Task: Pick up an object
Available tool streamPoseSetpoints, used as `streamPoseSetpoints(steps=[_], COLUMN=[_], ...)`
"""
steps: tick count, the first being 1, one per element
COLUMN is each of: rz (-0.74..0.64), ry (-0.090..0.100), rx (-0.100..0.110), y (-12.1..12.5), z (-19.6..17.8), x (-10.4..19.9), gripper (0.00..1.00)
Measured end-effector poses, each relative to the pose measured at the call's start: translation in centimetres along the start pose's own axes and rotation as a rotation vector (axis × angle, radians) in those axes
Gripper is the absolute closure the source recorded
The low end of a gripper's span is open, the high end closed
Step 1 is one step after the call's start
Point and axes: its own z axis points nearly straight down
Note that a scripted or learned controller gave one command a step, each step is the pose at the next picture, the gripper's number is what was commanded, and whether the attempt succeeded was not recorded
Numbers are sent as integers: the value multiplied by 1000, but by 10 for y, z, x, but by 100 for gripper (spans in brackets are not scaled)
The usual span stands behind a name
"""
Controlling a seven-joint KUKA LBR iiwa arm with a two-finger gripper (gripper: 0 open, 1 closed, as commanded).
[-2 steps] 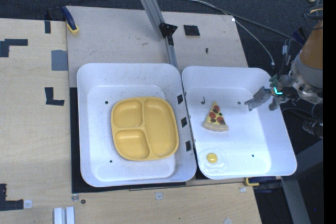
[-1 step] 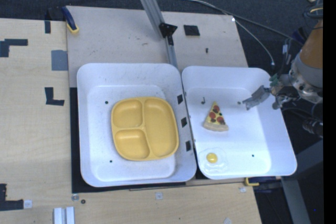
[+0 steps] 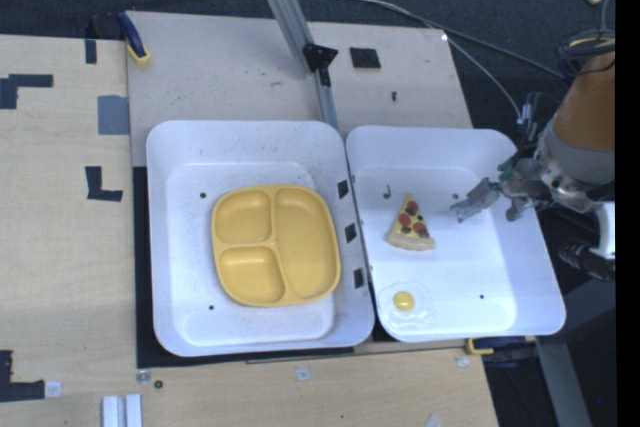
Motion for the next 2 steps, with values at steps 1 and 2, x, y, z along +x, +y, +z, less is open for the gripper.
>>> streamPoseSetpoints(steps=[1,2], rz=[1,1], ry=[1,-3], rx=[2,-7], y=[-10,-9], z=[52,94], x=[-5,-5], gripper=[0,0])
